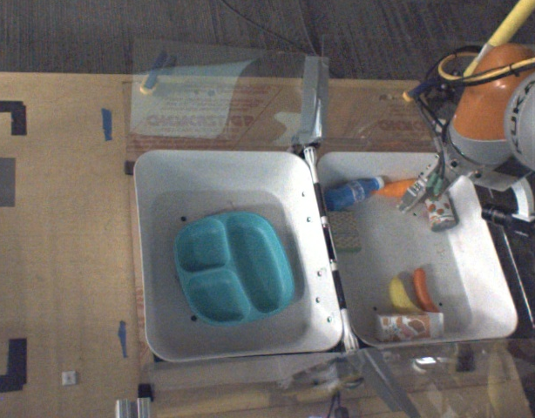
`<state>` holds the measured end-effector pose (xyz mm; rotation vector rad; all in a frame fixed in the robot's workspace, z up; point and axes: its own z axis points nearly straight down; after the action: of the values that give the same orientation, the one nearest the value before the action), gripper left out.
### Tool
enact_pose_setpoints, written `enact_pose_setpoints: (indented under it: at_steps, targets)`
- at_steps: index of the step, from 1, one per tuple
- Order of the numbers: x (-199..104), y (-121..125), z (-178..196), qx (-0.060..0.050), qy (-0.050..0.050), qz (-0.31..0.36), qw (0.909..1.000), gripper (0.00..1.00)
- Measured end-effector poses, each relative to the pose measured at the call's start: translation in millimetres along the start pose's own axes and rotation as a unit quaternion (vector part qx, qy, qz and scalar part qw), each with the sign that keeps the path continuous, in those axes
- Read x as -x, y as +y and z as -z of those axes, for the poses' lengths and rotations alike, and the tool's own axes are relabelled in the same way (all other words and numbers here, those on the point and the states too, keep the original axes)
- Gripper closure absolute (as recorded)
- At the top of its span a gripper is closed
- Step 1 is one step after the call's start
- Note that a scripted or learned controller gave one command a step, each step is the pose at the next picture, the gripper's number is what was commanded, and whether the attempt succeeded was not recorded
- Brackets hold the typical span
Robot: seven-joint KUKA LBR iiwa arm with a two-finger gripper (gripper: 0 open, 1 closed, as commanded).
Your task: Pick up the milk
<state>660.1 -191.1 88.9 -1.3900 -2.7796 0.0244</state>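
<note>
Camera view first, operator: your gripper [422, 192] is low over the far part of the right bin [477, 273], and from this slant you cannot tell what it is doing at its tip. Just to its right, almost touching it, stands a small carton [440, 212] with red and white print, tilted a little; it sits beside the tip, not visibly clamped. Right behind the tip you've got an orange carrot-like piece [396, 187], and just beyond that to the left lies a blue bottle [352, 192] on its side. Well in front of the gripper, at the near wall, lies the milk [410, 326], a flat white carton with orange print. Between it and the gripper sit a yellow piece [402, 293] and an orange-red piece [424, 289], touching each other. Far to the left, in the left bin [163, 181], rests a teal divided plate [234, 266].
</note>
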Motion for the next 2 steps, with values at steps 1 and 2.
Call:
enact_pose_setpoints:
  at_steps: [1, 2]
  targets:
    - [-24, 24, 101, 0.016, -0.016, 0.051, 0.9985, 1.00]
    - [-66, 32, 211, 0.017, -0.014, -0.033, 0.9992, 1.00]
